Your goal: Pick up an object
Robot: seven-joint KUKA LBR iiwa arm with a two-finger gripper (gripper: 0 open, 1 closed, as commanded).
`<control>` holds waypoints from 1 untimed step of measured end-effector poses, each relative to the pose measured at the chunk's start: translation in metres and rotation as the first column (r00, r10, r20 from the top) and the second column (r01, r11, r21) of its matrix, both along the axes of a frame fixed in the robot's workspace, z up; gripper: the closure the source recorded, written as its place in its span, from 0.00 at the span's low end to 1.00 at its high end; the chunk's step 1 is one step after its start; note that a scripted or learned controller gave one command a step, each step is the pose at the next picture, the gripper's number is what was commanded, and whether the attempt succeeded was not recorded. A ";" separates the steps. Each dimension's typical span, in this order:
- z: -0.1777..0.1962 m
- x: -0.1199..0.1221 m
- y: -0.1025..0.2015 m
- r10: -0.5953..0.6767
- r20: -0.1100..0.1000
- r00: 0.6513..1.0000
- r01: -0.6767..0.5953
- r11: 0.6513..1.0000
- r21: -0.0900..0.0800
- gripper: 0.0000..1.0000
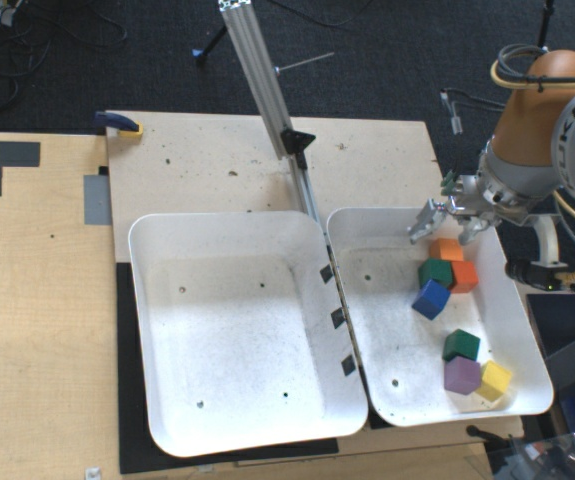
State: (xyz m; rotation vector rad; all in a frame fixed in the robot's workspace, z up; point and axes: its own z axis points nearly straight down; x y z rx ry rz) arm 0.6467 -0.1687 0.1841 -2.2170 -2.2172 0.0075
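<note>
My gripper (449, 230) hangs over the far part of the right bin (387, 258), its fingers spread open with nothing between them. Just below it lies a cluster of blocks: an orange block (450, 251), a red-orange block (464, 276), a green block (435, 272) and a blue block (430, 300). Nearer the front right corner lie a dark green block (461, 345), a purple block (461, 375) and a yellow block (495, 380).
The left bin (167, 248) adjoins the right one along a shared rim with black clips (337, 316). A slanted aluminium bar (267, 88) rises from behind the bins. A blue and yellow clamp (119, 123) sits at the bench's far left corner.
</note>
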 end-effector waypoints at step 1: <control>-0.061 0.004 -0.001 0.000 0.005 1.000 0.000 1.000 -0.002 0.00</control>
